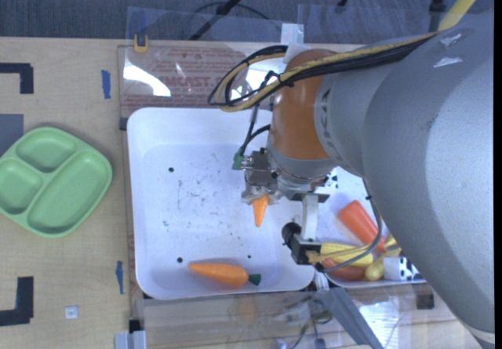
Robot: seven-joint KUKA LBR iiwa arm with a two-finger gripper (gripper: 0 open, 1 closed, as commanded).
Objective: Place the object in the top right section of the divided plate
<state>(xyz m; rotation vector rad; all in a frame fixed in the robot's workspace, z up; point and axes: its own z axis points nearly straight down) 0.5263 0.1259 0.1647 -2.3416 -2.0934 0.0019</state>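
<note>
- A green divided plate (53,180) is seen at the left edge of the frame, lying on the wooden bench (63,65), well apart from the bins. Three compartments are shown on it: two small ones toward its upper left and one long one toward its lower right.
- A shallow white bin (169,175) is found in the middle of the frame, its floor marked with dark specks and faint scratches.
- The grey arm (423,143) with its orange band (302,116) is brought in from the right side of the frame and is placed over the right part of this bin.
- The gripper (260,202) is pointed down below the orange band, and a small orange carrot-like piece (260,212) is seen at its tip, narrow end downward. The piece appears to be pinched between the fingers, though the grip itself is partly hidden by the wrist.
- A whole orange carrot (220,273) with a green stem end is laid near the lower edge of the white bin, lengthwise from left to right, well apart from the gripper.
- At the lower right of the frame, partly covered by the arm, further toy foods are gathered in the second bin: an orange piece (357,219), a yellow corn cob (339,249) and a red item that cannot be made out clearly.
- Black cables (235,85) are looped above the wrist, toward the upper middle of the frame.
</note>
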